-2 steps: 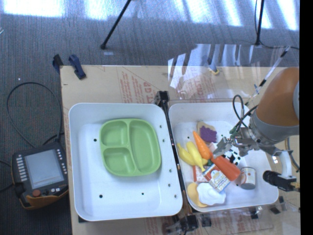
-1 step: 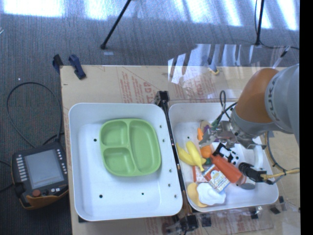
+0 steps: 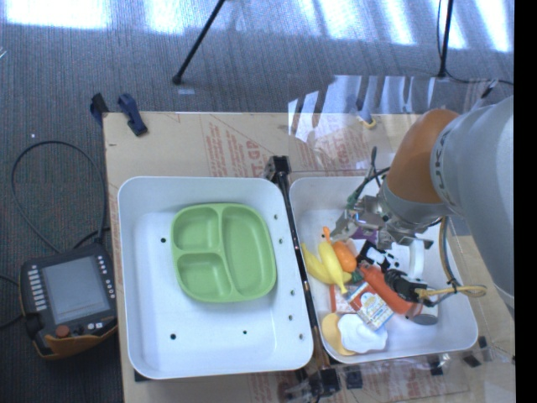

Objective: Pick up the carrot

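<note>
The carrot (image 3: 388, 290) is a long orange-red piece lying at a slant in the right bin (image 3: 457, 330), among other toy food. My gripper (image 3: 374, 253) hangs over the middle of that bin, just above and to the left of the carrot's upper end. Its dark tip sits close to the carrot and to a small orange piece (image 3: 344, 255). Nothing is visibly lifted off the bin floor. The grey arm with its orange band (image 3: 419, 170) reaches in from the right and hides the bin's far right part.
A yellow banana (image 3: 321, 263) lies left of the gripper, with a printed packet (image 3: 369, 305) and a pale white and yellow piece (image 3: 357, 336) toward the front. The left bin (image 3: 143, 326) holds a green divided plate (image 3: 225, 252). A teach pendant (image 3: 71, 296) lies on the floor at left.
</note>
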Motion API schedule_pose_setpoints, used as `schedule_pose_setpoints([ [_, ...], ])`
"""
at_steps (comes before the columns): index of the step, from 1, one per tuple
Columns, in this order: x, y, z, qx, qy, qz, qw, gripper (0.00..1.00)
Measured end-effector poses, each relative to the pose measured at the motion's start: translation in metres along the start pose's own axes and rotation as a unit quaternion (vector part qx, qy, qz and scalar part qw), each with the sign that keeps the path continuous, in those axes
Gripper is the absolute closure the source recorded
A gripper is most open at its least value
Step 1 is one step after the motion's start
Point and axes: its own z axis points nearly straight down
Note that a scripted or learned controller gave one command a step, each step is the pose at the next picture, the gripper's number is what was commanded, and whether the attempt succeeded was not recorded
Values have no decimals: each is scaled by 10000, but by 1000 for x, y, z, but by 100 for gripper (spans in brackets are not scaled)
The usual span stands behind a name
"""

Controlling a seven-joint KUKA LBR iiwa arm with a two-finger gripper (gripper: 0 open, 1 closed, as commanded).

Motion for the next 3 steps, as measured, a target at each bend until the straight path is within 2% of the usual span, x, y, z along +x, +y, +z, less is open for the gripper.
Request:
schedule_pose_setpoints([
  [1, 0, 5, -15, -53, 29, 10, 10000, 100],
  [2, 4, -37, -2, -73, 67, -343, 9994, 100],
  [3, -8, -114, 8, 140, 79, 6, 9999, 100],
])
